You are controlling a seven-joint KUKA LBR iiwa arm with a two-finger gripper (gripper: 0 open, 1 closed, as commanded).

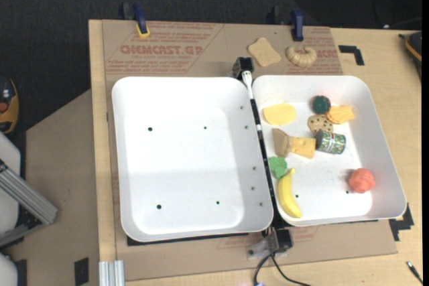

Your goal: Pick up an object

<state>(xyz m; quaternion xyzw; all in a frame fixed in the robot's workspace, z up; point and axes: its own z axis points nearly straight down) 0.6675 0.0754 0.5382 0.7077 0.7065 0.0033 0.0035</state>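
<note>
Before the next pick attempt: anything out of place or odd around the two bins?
Yes. Two toy foods lie outside the bins on the cardboard behind the right bin: a tan bread slice and a round pastry-like piece. The other items sit inside the right bin, clustered toward its left side, with the banana against the divider. Nothing looks spilled or broken.

Two white bins [188,221], nine toy foods [288,192] inside, two toy foods outside [264,52]
</note>
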